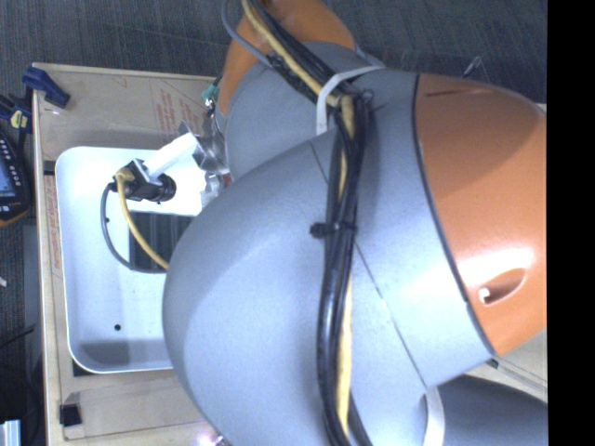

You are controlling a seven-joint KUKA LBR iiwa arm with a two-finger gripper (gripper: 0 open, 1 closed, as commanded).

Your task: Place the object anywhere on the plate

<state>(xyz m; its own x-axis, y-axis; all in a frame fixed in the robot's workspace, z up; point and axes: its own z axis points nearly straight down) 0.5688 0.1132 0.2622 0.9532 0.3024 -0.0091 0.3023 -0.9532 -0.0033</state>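
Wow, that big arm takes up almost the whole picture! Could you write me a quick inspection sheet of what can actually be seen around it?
Surface: wooden bench bearing a white bin; a small dark speck lies on the bin floor.
Job's things: nothing seen; the arm covers most of the bench, so plate and object cannot be made out.
Clutter: blue clamp at the bench's far left corner.
Grippers: the wrist hardware reaches over the bin; whether it is open or shut cannot be told.
Cables: black and yellow cables tied along the arm; a loop hangs over the bin.
Surroundings: dark carpet; a dark device at the left edge.
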